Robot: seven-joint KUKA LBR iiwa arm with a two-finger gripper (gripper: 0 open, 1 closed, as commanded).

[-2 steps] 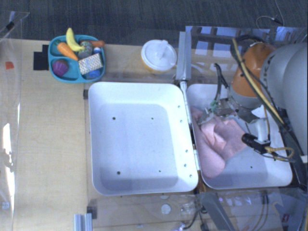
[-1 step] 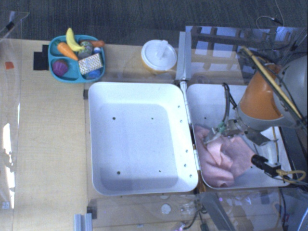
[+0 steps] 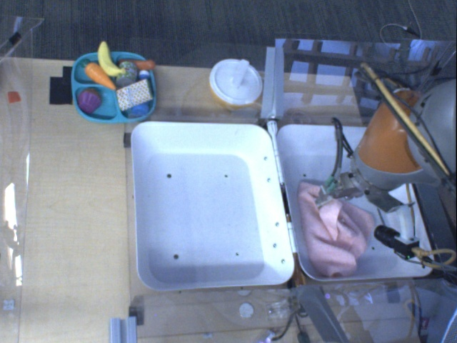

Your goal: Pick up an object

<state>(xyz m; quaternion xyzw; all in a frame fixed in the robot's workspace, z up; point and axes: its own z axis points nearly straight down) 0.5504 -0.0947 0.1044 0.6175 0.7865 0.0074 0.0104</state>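
we are hanging our gripper [image 3: 330, 191] low over the pink cloth [image 3: 330, 233], which is lying bunched in the right bin [image 3: 308, 143], so it seems to be going for the top fold. we cannot tell how the gripper is set; the wrist is covering it. the left bin [image 3: 207, 202] is sitting alongside.

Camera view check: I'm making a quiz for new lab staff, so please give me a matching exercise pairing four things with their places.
Things:
1. pink cloth
2. blue tray of toy food
3. white lidded container
4. gripper

Places:
A. bench, above the left bin
B. bench, far left corner
C. inside the right bin
D. at the cloth's upper edge

Pairs: 1-C, 2-B, 3-A, 4-D
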